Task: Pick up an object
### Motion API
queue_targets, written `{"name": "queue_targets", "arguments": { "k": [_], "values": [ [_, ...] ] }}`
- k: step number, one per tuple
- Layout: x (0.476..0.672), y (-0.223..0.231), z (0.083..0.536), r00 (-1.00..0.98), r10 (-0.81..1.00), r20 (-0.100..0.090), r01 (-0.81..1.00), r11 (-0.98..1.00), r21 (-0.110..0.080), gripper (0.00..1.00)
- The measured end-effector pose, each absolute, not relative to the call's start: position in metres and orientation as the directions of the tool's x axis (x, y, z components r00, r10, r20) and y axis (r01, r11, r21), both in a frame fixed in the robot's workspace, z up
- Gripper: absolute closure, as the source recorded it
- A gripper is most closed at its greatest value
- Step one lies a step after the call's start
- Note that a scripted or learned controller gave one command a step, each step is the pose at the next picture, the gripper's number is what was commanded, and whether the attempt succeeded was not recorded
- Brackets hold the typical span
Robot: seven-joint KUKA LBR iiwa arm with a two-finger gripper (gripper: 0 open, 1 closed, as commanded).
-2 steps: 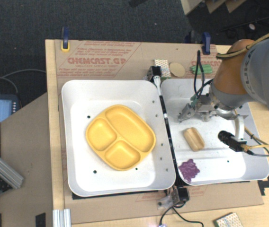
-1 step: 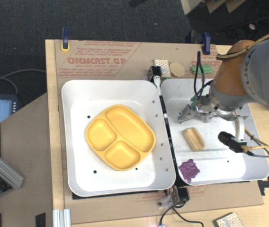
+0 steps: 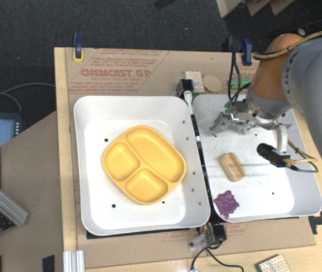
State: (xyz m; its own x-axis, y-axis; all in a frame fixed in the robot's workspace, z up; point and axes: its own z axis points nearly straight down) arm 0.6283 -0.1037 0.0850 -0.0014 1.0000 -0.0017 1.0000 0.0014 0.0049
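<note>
In the right bin (image 3: pixel 297 200) a tan block (image 3: pixel 232 166) lies near the middle. A small purple bunch (image 3: pixel 227 203) sits closer to the front left corner. My gripper (image 3: pixel 233 124) hangs over the far part of this bin, behind the tan block and apart from it. Its metal fingers (image 3: pixel 215 128) are spread open with nothing between them. A yellow divided plate (image 3: pixel 143 164) lies in the middle of the left bin (image 3: pixel 87 118).
The grey arm with its orange band (image 3: pixel 271 75) comes in from the right over the right bin's far corner. A small round tan disc (image 3: pixel 211 83) and a little checkered tag (image 3: pixel 193 76) rest on the brown board behind the bins.
</note>
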Motion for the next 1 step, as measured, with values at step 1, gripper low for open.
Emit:
{"name": "queue_targets", "arguments": {
  "k": [1],
  "values": [
    [0.5308, -0.1436, 0.0842, 0.007, 1.0, 0.001, 1.0, -0.007, -0.01, 0.0]
  ]
}}
